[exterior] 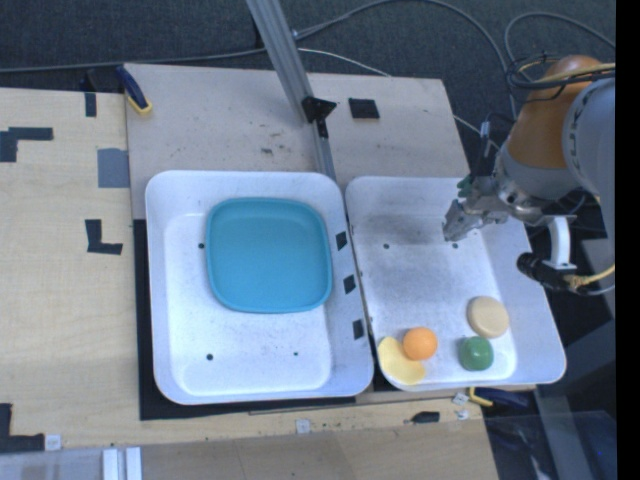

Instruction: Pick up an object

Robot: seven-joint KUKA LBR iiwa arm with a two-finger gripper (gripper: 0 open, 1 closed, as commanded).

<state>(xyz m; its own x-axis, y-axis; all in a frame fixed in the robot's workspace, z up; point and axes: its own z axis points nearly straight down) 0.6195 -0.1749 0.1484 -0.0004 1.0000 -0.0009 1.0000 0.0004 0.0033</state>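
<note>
Four small objects cluster at the right bin's (520, 298) near edge: one yellow piece (398, 364), one orange ball (420, 343), one green ball (476, 353), one beige disc (488, 316). One blue plate (268, 255) fills the left bin (170, 268). Pincer (458, 226) hovers well apart.

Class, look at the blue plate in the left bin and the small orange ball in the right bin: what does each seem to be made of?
Blue plate: probably plastic, smooth and matte; its colour is even, its corners rounded and moulded. Orange ball: likely plastic or rubber toy fruit; uniform colour with a soft sheen, though too small to be sure.
</note>
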